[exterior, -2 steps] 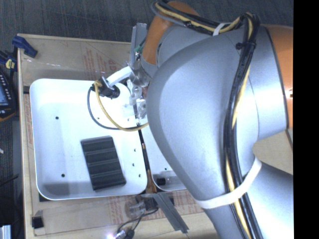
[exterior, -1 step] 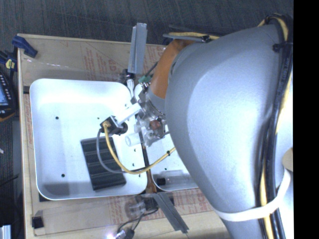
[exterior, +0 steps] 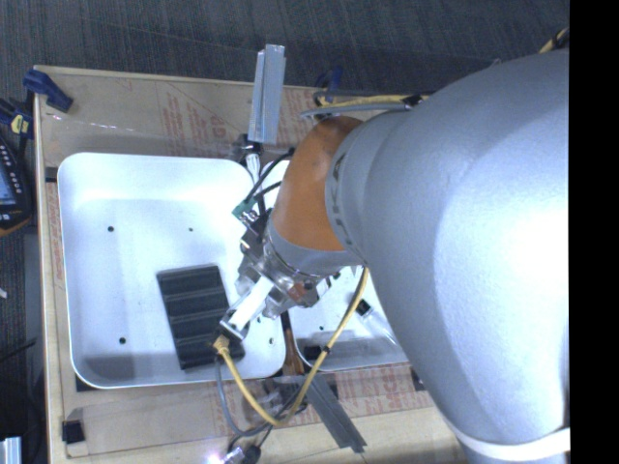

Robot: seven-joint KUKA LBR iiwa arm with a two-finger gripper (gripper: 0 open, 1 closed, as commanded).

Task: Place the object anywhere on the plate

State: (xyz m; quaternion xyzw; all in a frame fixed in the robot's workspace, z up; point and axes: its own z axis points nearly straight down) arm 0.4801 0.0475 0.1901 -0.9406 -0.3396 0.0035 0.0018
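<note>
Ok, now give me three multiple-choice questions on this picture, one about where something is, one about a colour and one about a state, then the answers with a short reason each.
1. Where is the black ribbed rectangular slab?
A. on a wall shelf
B. in the shallow white plastic bin on the view's left
C. inside a cardboard box

2. What colour is the band above the wrist of the grey arm?
A. blue
B. green
C. orange

3. How does the slab sit?
A. flat on the bin's floor
B. upright on one end
C. leaning against the bin's wall

Answers:
1 B, the bin's white floor shows around it.
2 C, orange shows between the grey shell and the wrist.
3 A, its broad ribbed face points up toward the camera.
</note>
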